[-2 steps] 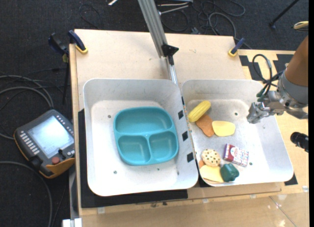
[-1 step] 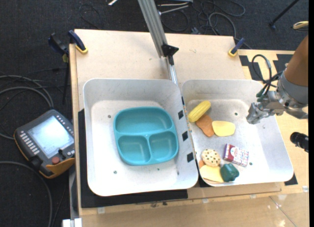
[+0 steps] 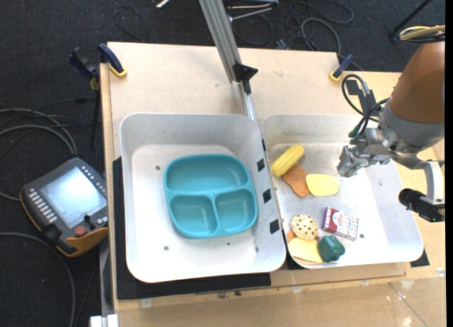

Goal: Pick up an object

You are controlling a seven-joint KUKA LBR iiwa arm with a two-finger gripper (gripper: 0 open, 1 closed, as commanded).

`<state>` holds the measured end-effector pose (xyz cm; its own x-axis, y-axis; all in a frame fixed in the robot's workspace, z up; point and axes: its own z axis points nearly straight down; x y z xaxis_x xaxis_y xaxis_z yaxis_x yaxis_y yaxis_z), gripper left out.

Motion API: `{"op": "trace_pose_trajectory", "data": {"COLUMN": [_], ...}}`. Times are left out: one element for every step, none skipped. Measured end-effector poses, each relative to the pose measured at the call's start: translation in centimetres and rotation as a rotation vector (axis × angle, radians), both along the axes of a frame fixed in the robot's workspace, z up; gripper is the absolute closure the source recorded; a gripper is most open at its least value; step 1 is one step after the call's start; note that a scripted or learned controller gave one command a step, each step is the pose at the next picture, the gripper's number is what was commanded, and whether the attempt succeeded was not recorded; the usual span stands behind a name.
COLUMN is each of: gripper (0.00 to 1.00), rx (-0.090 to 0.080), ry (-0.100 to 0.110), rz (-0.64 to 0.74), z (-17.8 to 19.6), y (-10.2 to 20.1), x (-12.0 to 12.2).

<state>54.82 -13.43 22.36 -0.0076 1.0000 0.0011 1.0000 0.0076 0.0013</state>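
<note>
Right bin (image 3: 396,237) held the pick candidates, all bunched in its left half: a yellow corn cob (image 3: 287,158) near the divider, an orange-brown piece (image 3: 296,182) just below it, a flat yellow oval (image 3: 322,185) touching that piece on its right. Further toward the front edge sat a chocolate-chip cookie (image 3: 305,227), a small pink-and-white carton (image 3: 340,224) beside it with print on its face too small to read, a dark green item (image 3: 330,248) just below the carton, and a pale yellow slice (image 3: 304,250) partly under the cookie and green item. Gripper (image 3: 348,165) was low in the right bin, just right of the yellow oval and above the carton, apart from both as far as the view showed; nothing was visible between its fingers, and whether they were apart or together could not be told at that angle. Arm came in from the right, orange band (image 3: 423,81) above the wrist. Left bin (image 3: 141,198) held a teal three-compartment plate (image 3: 210,194), flat, roughly centred. Teach pendant (image 3: 65,205) lay on the floor left of the bench, screen lit, no legible text. Yellow-tipped clamps (image 3: 112,63) at the bench's back corners.
</note>
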Motion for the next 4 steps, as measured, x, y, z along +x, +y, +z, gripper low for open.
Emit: {"op": "trace_pose_trajectory", "data": {"gripper": [1.0, 1.0, 1.0, 1.0], "rx": [0.001, 0.001, 0.001, 0.001], "ry": [0.0, 0.003, 0.0, 0.003], "rz": [0.001, 0.001, 0.001, 0.001], "z": [0.7, -0.2, 1.0, 0.1], "y": [5.5, 11.0, 16.8, 22.2], "x": [0.4, -0.1, -0.5, -1.4]}}
